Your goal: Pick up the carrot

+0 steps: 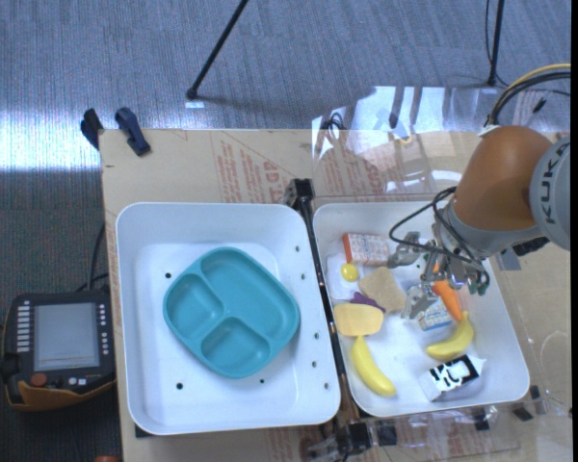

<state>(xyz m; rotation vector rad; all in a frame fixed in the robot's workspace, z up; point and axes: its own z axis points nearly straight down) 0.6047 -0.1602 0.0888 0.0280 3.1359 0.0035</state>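
Note:
The carrot is a small orange piece in the right bin, towards its right side, just above a yellow banana. My gripper hangs over that spot from the orange-banded wrist. Its metal tip sits right at the carrot's left side, above a small pale carton. I cannot make out whether the carrot is touched or merely beside the tip.
The right bin also holds a second banana, a yellow cheese slice, a tan bread slice, a pink-and-white box and a black-and-white carton. A teal divided plate lies in the left bin.

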